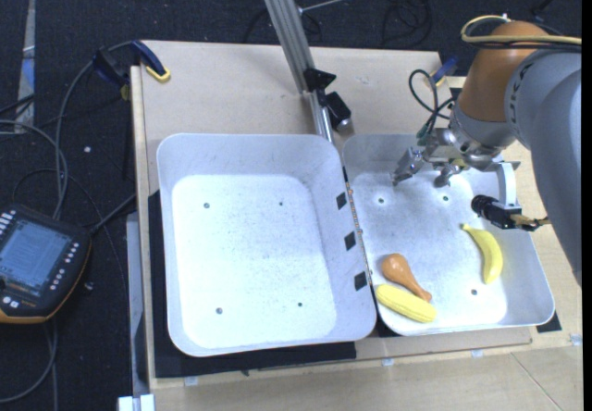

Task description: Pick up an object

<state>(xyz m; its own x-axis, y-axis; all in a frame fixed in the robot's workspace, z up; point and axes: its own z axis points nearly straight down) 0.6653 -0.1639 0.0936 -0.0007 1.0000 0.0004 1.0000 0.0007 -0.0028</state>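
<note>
Arm (523, 94) comes in from the right, hand (423, 175) hanging open and empty over the right bin's (407, 226) far end.

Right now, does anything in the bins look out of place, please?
Nothing looks spilled or damaged. The only oddity: one yellow fruit lies pressed into the right bin's front left corner, beside the orange pear.

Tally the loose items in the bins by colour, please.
Yellow: 2 (banana, oblong piece)
Orange: 1 (gourd-shaped piece)
Total: 3
</note>
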